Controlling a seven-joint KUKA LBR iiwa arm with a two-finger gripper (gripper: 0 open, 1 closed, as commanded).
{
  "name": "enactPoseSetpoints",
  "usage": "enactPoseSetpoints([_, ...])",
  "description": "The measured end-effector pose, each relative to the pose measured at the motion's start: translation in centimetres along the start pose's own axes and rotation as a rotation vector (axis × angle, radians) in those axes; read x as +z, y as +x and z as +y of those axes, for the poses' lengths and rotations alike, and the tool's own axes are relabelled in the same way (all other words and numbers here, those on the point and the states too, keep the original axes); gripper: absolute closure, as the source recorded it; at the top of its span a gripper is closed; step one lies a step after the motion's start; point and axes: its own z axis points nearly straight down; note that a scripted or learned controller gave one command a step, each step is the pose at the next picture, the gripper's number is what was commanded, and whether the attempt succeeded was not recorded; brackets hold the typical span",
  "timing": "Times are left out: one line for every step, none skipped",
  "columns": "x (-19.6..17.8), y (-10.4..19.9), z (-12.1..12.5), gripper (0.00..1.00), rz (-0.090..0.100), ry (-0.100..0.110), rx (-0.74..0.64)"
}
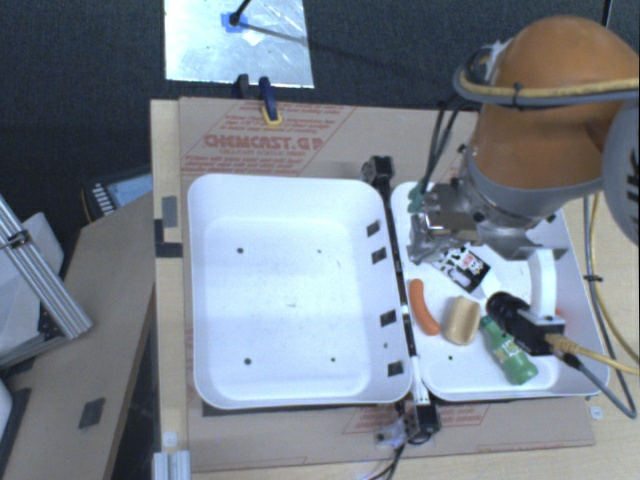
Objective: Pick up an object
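Arm (545, 118) reaching into right bin (575, 373), gripper (432, 230) hanging at bin's upper left, sausage (425, 307), cork (461, 320) and green bottle (510, 353) lying just below it, card (465, 266) beside it, nothing visibly held.

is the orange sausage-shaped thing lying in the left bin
No, the orange sausage-shaped thing lies in the right bin, just past the divider, beside a tan cylinder.

The grey arm (545, 183) is reaching in from the right, its orange band (555, 98) bulking large above the wrist. The wrist is angling down and to the left, and the metal pincer (428, 230) is hanging at its lower-left end, pointing downward.
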Motion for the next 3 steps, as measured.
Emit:
enactPoseSetpoints([-6.2, 2.4, 1.5, 1.0, 0.002, -0.007, -0.008])
enactPoseSetpoints([-13.5, 9.7, -0.1, 1.0, 0.005, -0.007, -0.013])
enactPoseSetpoints([-9.6, 13.1, -0.1, 1.0, 0.001, 0.003, -0.01])
